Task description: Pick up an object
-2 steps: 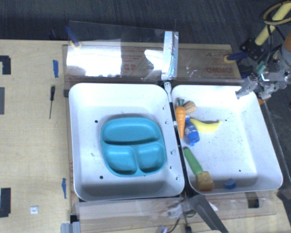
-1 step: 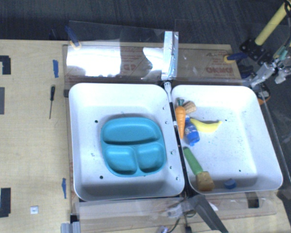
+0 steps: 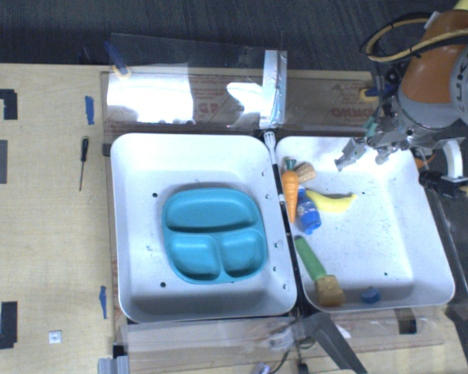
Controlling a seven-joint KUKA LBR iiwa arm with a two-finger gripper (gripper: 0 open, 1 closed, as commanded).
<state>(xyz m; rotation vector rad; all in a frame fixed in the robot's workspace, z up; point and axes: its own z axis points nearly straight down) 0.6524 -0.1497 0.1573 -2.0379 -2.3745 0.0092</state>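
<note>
We take the banana point(image 3: 331, 201) as the likeliest pick: it lies in the right bin point(image 3: 390, 248), toward its back left part, its long axis running roughly left to right with a slight curve. Just to its left, along the bin's left wall, sit a carrot point(image 3: 290, 187), a blue object point(image 3: 309, 218) touching the banana's lower left end, and nearer the front a green-handled brush point(image 3: 316, 269); a small blue piece point(image 3: 370, 294) rests by the front rim. Our tool point(image 3: 366, 150) hangs over the back of the same bin, so the banana lies forward and left of it, near but apart. Its prongs look spread and carry nothing, though glare off the white floor blurs their tips. The left bin point(image 3: 140, 170) holds a teal divided tray point(image 3: 214, 234).
</note>
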